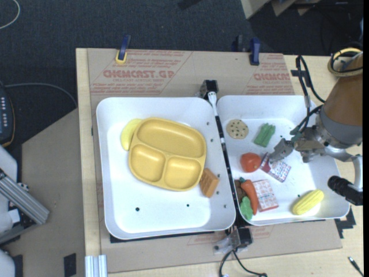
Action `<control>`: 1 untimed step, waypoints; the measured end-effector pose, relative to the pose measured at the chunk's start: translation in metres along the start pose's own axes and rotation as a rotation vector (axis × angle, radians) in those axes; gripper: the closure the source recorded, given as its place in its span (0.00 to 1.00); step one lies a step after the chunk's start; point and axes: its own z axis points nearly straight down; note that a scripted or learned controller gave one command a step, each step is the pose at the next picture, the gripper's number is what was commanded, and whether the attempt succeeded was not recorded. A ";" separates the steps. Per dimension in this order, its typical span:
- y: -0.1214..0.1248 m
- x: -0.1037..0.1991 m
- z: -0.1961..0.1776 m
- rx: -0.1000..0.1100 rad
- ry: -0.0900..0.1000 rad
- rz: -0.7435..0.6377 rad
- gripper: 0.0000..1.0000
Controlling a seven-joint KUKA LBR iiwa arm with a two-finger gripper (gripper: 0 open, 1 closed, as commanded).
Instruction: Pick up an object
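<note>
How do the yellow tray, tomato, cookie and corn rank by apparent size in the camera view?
1. Yellow tray, by far the largest.
2. Corn.
3. Tomato and cookie look about alike; I would not rank them.
</note>
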 end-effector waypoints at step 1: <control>0.003 0.000 -0.007 -0.014 -0.003 -0.003 0.00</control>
